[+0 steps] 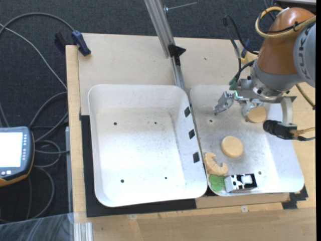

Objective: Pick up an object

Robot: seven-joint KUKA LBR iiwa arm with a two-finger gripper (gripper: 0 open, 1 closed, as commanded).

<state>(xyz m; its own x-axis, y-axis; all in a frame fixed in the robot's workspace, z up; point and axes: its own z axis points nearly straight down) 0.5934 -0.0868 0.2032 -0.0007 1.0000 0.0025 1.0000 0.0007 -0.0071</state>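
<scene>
The claw (pixel 239 100) hung over the right bin's (pixel 286 159) far end, its spread impossible to tell, so lowering squarely over the round disc (pixel 232 146) mid-bin looked wisest.

A pale wooden bench (pixel 130 59) is carrying 2 shallow white bins side by side. The left bin (pixel 100 134) is sitting on a black mat (pixel 85 185) that is showing along its left and near edges. The right bin (pixel 286 159) is lying just beside it, their inner rims touching. A blue and black clamp (pixel 77 40) is gripping the bench's far left corner. A slanted aluminium post (pixel 159 21) is rising from the far side, between the bins.
</scene>
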